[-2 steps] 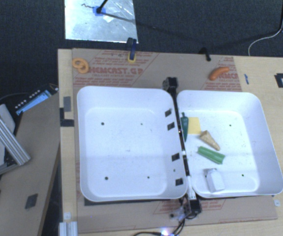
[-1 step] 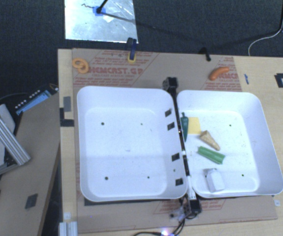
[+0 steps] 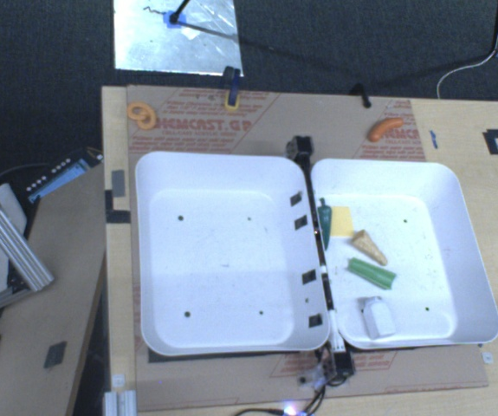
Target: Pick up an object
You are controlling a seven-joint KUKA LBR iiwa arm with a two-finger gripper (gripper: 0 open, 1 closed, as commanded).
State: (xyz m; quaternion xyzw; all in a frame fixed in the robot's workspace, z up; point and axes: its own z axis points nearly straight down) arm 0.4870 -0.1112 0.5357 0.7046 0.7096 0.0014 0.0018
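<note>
The right bin (image 3: 456, 198) holds several small objects near its left side. A yellow square piece (image 3: 341, 221) lies beside a dark green pepper-like item (image 3: 325, 217) at the divider. Below them rest a tan wedge (image 3: 370, 247) and a green stick (image 3: 371, 273). A white block (image 3: 377, 317) sits near the bin's front wall. The left bin (image 3: 158, 176) has only small dark marks on its floor.
On the cardboard behind the bins lie an orange sausage-shaped toy (image 3: 385, 129), a tan ring (image 3: 142, 114) and a yellow-blue clamp (image 3: 231, 87). A shiny metal sheet (image 3: 179, 24) lies on the floor at the back. An aluminium frame (image 3: 6, 241) stands at the left.
</note>
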